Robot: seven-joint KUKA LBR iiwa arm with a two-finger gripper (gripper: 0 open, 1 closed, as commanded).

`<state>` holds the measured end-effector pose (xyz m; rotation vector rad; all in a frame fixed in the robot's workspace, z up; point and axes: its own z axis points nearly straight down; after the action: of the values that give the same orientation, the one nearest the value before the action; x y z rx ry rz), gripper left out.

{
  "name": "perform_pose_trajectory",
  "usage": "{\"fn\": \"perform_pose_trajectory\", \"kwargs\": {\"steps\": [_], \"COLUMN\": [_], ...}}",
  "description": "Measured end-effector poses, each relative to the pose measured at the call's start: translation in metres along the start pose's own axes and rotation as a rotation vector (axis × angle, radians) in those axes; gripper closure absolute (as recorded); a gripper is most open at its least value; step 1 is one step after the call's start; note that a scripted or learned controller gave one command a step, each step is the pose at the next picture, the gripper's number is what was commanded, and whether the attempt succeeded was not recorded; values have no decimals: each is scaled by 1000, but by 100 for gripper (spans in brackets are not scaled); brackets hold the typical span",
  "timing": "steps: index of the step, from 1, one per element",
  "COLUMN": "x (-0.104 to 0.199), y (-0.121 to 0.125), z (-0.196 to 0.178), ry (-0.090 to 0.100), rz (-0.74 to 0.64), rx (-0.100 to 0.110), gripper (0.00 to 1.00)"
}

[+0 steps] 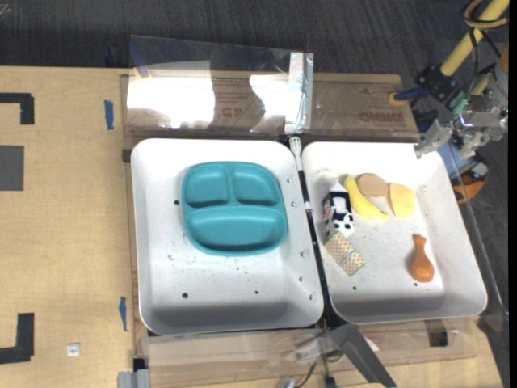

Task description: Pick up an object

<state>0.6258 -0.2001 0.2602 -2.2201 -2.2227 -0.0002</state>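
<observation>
1. Here, the hand (443, 132) is hovering over the far right corner of the right bin (452, 297); whether it is spread or pressed together cannot be told.
2. A yellow banana (363, 200), a tan piece (374, 186) and a pale yellow piece (402, 200) are lying together near that bin's far middle.
3. An orange drumstick-shaped toy (421, 259) is lying apart, nearer the right wall.
4. A teal divided tray (234, 207) is sitting in the left bin (161, 297).
</observation>
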Motion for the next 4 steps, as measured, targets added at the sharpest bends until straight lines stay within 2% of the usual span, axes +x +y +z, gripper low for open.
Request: {"fn": "perform_pose_trajectory", "kwargs": {"steps": [1,2,3,4], "x": [33,94,100,107], "y": [12,-5,-4,28], "z": [97,174,174,174], "ry": [2,1,1,-4], "rz": [315,660,900,1086], "rx": [7,-1,-3,12], "gripper": [0,0,0,0]}}
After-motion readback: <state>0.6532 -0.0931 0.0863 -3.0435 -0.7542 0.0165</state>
